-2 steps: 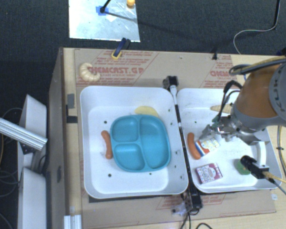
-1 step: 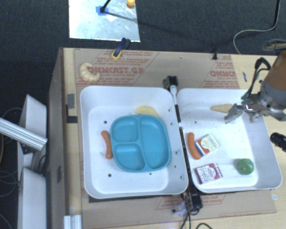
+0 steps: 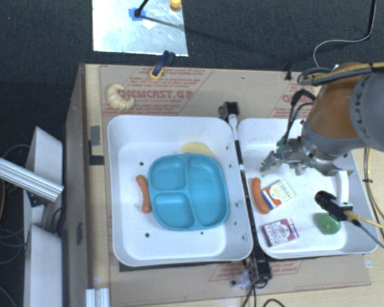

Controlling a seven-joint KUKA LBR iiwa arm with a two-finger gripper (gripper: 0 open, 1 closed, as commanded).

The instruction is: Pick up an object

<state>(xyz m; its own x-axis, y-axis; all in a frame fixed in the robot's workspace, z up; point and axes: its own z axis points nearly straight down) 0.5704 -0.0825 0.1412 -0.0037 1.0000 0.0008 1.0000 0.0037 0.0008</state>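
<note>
- Nearest the camera, in the right bin point(image 3: 264, 132), a red packet point(image 3: 280, 232) lay flat by the front wall.
- A round green piece point(image 3: 328, 224) sat to the right of it in the same bin, apart from the packet.
- Just behind the red packet lay a pale packet point(image 3: 280, 192) with orange print, tilted, and not touching the red one.
- An orange sausage point(image 3: 261, 196) lay lengthwise just beside the pale packet's left edge, close to the wall between the bins.
- In the left bin point(image 3: 133, 236), a blue divided plate point(image 3: 187, 192) took up the middle of the floor, right way up.
- A second sausage point(image 3: 144, 194) lay lengthwise just beside the plate's left rim.
- The gripper point(image 3: 273, 163) hung over the right bin behind the pale packet and the orange sausage, near both. Whether it was released or clenched could not be told from this angle, and no object could be seen gripped in it.
- A flat yellowish piece point(image 3: 197, 148) showed past the plate's far rim, partly hidden by it.
- Beyond the bins, a cream ridged thing point(image 3: 120, 96) lay on the brown printed board point(image 3: 179, 94).
- Farther back, a blue and yellow item point(image 3: 161, 64) rested at the board's far edge.
- Farthest off, a silvery sheet point(image 3: 125, 31) lay on the dark floor, with a small yellow ball point(image 3: 175, 3) on it.
</note>
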